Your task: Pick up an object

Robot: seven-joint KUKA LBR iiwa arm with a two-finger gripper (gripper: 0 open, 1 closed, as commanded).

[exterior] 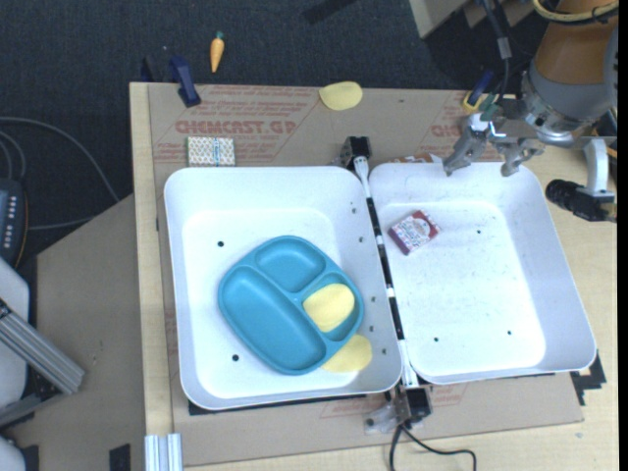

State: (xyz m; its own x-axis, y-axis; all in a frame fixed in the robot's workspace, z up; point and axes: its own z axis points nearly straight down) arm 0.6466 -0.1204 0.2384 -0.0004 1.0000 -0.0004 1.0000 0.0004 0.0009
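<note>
My gripper [485, 161] hangs over the far rim of the right bin [549, 263], its two fingers spread apart with nothing between them. A small red and white packet [413, 232] lies in the right bin near its left wall, below and left of the gripper. In the left bin [196, 224] rests a blue divided plate [287, 302] with a yellow piece [329, 306] in one compartment. Another yellow piece [348, 355] lies beside the plate's near edge.
On the bench behind the bins lie a yellow disc [340, 95], a small patterned packet [211, 150] and a blue clip [183, 81]. A small carrot-shaped item [217, 52] lies on the dark floor. A black clamp [356, 151] sits between the bins.
</note>
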